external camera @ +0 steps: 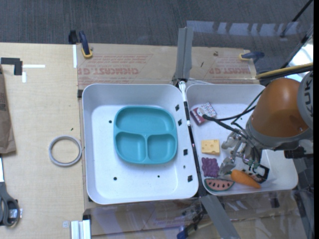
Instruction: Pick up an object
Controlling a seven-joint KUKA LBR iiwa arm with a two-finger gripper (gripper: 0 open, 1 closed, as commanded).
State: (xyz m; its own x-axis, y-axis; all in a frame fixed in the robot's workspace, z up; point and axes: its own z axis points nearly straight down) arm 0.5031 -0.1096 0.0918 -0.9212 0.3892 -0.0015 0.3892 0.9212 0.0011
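Setting: two shallow white bins sit side by side on a bench, seen from above at a slant.
Left bin [94,148]: holds a teal divided plate [146,135], lying flat near the middle.
Right bin [279,180]: holds small toy foods and the working end of the arm.
Objects in right bin: a small red and white packet [203,112] near the far left corner; a yellow cheese wedge [210,147] nearer the middle; a purple grape cluster [210,167] below it; a watermelon slice [219,185] at the near edge; an orange carrot [245,179] just right of the slice.
Arm [279,111]: reaches in from the right, its orange band over the bin.
Gripper [235,159]: low in the bin, close above the carrot and beside the grapes; whether it is open or closed, and whether it grasps anything, cannot be made out.
Step in hand: probably the descent or grasp attempt near the carrot.
Next move: likely closing firmly on one item, then lifting straight up clear of its neighbours.
Risk: the items lie close together, so a nudge could scatter them.
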